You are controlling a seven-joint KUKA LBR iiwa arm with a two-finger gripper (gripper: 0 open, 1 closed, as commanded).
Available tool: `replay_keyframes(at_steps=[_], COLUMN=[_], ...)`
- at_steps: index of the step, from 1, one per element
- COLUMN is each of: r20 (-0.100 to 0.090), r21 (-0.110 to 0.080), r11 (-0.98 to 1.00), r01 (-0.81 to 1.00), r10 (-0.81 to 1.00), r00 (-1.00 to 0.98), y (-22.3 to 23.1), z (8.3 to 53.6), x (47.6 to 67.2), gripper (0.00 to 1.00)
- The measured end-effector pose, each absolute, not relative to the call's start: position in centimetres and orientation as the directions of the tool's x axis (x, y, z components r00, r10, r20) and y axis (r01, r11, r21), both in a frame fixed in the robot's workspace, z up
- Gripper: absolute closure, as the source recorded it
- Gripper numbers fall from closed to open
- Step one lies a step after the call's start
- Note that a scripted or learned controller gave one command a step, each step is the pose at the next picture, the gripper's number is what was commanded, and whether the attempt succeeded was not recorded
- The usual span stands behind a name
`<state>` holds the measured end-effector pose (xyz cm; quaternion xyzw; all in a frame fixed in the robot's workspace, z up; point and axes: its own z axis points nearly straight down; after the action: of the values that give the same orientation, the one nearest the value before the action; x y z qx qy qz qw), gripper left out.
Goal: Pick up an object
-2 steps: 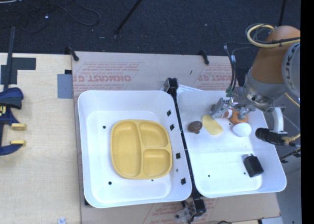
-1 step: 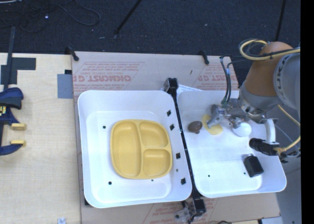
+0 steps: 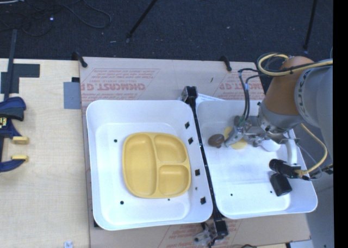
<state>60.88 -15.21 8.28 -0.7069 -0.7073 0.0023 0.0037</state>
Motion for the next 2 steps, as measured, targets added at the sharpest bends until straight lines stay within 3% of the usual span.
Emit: replay_keyframes(at_steps=[1, 2], r20=[0.001, 0.001], r21=[-0.011, -0.004], r11=[-0.001, 0.0], r01=[1.0, 1.0], r10=[1.0, 1.0], r00=[0.002, 0.0], y=[-15.4, -16.1], z=[9.2, 13.4], x=[60.9, 61.1], gripper=[1.0, 1.0])
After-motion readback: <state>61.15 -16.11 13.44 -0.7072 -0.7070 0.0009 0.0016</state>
